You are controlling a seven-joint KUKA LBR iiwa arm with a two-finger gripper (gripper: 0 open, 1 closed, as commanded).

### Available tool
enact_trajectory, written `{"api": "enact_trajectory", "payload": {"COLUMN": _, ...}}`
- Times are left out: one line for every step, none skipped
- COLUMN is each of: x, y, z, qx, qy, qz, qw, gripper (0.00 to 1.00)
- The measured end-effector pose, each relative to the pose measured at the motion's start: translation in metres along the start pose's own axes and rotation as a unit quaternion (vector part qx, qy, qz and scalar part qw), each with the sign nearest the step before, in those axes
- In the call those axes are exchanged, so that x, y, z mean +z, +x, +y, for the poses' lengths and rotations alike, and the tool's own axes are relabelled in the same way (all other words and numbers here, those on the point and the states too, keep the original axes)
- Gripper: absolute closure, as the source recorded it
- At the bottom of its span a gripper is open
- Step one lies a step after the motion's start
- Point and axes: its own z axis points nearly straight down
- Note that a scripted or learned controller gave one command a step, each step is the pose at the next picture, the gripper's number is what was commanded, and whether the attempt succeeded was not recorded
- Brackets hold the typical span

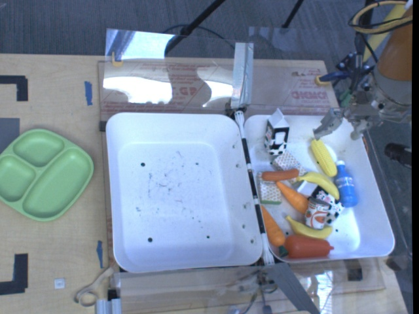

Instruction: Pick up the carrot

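Observation:
An orange carrot (pixel 292 196) lies in the middle of the right bin (pixel 374 222), among other toy food. A second carrot-like orange piece (pixel 273 226) rests against that bin's left wall. My gripper (pixel 342 128) hovers over the bin's far right corner, well behind and to the right of both. Its two grey fingers (pixel 325 124) are spread apart, it is open, and nothing sits between them.
Packed round the carrot are a red sausage (pixel 280 174), two bananas (pixel 321 182), a yellow corn cob (pixel 323 156), a blue bottle (pixel 346 184), a cow-print can (pixel 319 212), a red pepper (pixel 306 246) and a milk carton (pixel 277 136). The left bin (pixel 124 136) adjoins; a green plate (pixel 42 173) lies far left.

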Motion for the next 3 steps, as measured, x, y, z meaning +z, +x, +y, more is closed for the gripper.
{"api": "enact_trajectory", "payload": {"x": -0.013, "y": 0.041, "z": -0.009, "qx": -0.097, "qy": 0.000, "qz": 0.000, "qw": 0.9953, "gripper": 0.00}}
{"api": "enact_trajectory", "payload": {"x": 0.110, "y": 0.049, "z": -0.045, "qx": -0.199, "qy": -0.001, "qz": 0.000, "qw": 0.9799, "gripper": 0.00}}
{"api": "enact_trajectory", "payload": {"x": 0.104, "y": 0.040, "z": -0.022, "qx": -0.188, "qy": -0.002, "qz": -0.001, "qw": 0.9821, "gripper": 0.00}}
